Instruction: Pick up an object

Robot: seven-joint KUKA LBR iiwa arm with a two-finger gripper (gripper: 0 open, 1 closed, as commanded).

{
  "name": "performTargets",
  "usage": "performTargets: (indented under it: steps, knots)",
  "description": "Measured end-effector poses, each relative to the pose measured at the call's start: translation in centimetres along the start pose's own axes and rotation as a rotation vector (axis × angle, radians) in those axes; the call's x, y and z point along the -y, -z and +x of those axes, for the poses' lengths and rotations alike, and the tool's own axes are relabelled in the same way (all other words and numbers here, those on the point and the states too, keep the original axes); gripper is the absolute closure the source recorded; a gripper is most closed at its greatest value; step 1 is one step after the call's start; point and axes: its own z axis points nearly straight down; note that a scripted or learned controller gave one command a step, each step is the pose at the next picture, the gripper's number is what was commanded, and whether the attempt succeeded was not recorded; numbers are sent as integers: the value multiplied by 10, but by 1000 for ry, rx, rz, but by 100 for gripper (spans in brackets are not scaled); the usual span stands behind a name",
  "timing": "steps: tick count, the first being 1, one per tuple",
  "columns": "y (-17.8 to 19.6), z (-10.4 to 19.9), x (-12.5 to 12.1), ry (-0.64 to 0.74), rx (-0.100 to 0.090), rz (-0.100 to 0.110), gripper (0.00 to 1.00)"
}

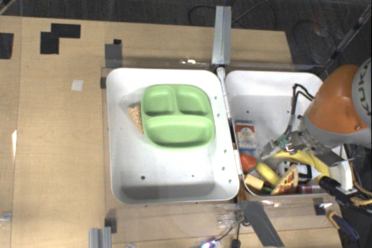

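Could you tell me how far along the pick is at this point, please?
Done: the arm is down in the right bin, its gripper low over the pile of toy food. In hand: nothing shows between its fingers. Left: the banana lies in the pile beside the gripper, so grasp and lift remain.

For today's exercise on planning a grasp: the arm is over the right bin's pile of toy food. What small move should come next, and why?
Probably a short, straight descent onto the banana. The hand sits right beside it in the right bin, and the banana lies on top of the pile, so nothing seems to cover it.
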Motion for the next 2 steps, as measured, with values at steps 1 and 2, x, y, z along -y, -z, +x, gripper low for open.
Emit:
performTargets:
  steps: [1, 2]
  knots:
    - [9, 0, -2, 1, 0, -2, 100]
    - [9, 0, -2, 1, 0, -2, 0]
